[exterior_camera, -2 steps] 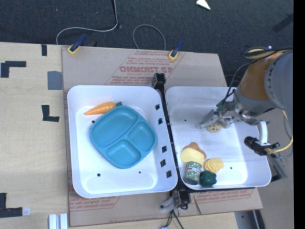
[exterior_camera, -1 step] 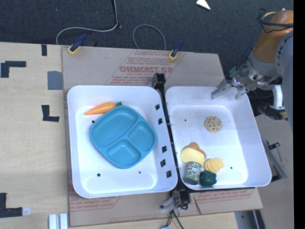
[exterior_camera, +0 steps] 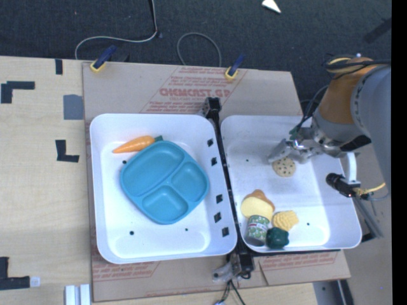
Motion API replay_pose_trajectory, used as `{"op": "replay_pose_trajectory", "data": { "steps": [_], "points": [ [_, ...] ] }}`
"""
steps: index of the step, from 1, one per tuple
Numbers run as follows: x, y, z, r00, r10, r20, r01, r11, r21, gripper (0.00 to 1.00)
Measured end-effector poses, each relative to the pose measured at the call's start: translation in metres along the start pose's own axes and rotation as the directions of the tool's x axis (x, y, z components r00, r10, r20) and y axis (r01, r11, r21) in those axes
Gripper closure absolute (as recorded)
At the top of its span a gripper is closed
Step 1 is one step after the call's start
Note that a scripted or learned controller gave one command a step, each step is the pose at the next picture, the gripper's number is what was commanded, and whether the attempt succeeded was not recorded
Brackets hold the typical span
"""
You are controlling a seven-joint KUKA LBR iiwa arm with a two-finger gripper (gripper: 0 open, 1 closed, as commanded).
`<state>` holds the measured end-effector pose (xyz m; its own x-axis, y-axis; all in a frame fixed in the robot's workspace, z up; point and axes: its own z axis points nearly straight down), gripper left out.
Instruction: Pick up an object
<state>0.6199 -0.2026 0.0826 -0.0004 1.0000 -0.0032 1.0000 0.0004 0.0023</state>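
Note:
My gripper hangs low over the upper middle of the right bin, at the end of the grey arm with the orange band. A round tan cookie with dark chips lies on the bin floor just below the gripper tip, touching it or nearly so. Toward the bin's front left lie a pale yellow rounded piece, a yellow corn piece, a green can and a dark green item, all clustered together.
The left bin holds a blue divided plate with an orange carrot by its upper left rim. A black divider runs between the bins. Cardboard lies under both, and cables trail behind.

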Motion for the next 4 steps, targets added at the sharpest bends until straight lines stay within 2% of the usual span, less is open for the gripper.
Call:
{"op": "replay_pose_trajectory", "data": {
  "steps": [1,2,3,4],
  "points": [
    [0.031,-0.015,-0.005,1.0,-0.001,0.003,0.001,1.0,-0.005,0.0],
    [0.03,-0.014,-0.015,1.0,0.0,0.002,0.0,1.0,-0.005,1.0],
    [0.085,-0.006,-0.073,1.0,-0.005,-0.004,0.005,1.0,0.0,1.0],
    [0.134,0.002,-0.164,1.0,-0.007,-0.004,0.007,1.0,-0.006,1.0]
  ]
}}
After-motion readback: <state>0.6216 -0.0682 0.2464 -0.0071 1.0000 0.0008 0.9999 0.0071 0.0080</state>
